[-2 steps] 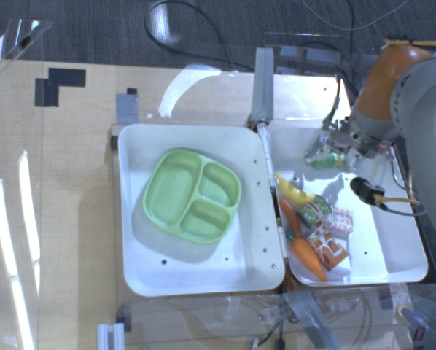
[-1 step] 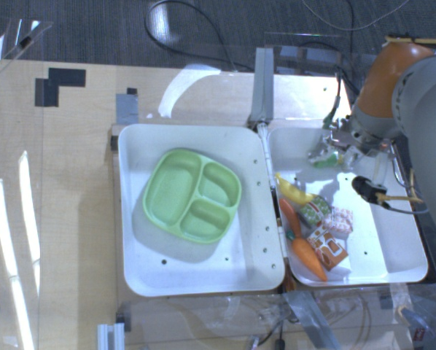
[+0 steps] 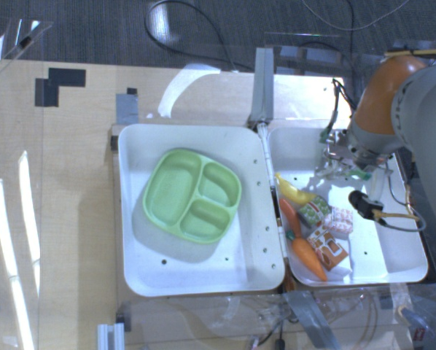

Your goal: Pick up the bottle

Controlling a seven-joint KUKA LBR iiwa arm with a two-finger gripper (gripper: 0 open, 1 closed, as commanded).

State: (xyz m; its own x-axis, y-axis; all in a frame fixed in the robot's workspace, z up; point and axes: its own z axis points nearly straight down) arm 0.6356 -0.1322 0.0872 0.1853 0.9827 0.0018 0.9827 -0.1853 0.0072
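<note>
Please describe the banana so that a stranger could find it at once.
Look in the white bin on the view's right, at the things along its left wall. The banana lies at their far end, the only yellow thing, next to orange carrots.

At the right of the scene, the broad grey rounded arm casing point(image 3: 428, 115) has a smooth, matte shell with soft curves and no visible markings. Next to it on the left is a glossy orange dome-shaped band point(image 3: 388, 93), which carries a pale highlight along its far side. A darker grey wrist collar point(image 3: 371, 141) follows on the near side of the band. The small silvery metal two-finger gripper point(image 3: 333, 165) is a tangle of pale, thin parts with a few small green spots. A thin dark cable point(image 3: 337, 106) runs along the left side of the band to the gripper head.
</note>
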